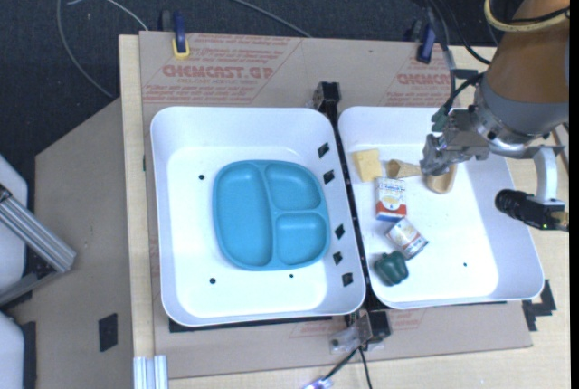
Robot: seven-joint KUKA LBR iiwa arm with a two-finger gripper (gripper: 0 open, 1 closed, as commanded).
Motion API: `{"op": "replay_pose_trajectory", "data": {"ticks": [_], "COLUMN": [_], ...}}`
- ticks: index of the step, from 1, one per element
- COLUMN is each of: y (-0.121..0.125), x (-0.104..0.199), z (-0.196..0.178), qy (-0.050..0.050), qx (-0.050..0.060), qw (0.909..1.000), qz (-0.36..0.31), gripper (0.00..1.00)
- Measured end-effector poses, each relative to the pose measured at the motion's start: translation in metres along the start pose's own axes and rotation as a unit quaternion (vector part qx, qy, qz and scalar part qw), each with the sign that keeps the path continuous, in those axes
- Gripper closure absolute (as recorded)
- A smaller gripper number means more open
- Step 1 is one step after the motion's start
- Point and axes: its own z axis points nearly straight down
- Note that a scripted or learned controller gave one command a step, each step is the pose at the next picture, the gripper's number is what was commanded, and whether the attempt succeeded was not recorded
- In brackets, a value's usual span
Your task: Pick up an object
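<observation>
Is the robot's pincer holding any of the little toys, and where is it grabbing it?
It cannot be told. The pincer sits low in the right bin, right over a small tan thing, but whether it grips it is hidden.

Two white bins sit side by side: the left bin (172, 197) and the right bin (479, 270). The left one has one blue divided plate (270, 213). The right one has five small things: one yellow block (366, 165), one tan piece (441, 182), one red-and-white carton (391, 199), one small can (407, 238) and one dark green item (392, 267). Two blue clamps (180, 34) (424, 41) grip the board's far edge.
</observation>
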Motion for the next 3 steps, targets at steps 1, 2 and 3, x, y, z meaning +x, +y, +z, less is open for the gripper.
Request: {"op": "replay_pose_trajectory", "data": {"ticks": [1, 2, 3], "y": [0.012, 0.013, 0.014], "x": [0.052, 0.097, 0.155], "z": [-0.006, -0.002, 0.012], "qy": [0.000, 0.000, 0.000], "qx": [0.000, 0.002, 0.003], "qw": [1.0000, 1.0000, 1.0000], "qz": [0.000, 0.001, 0.001], "gripper": [1.00, 1.00, 1.00]}}
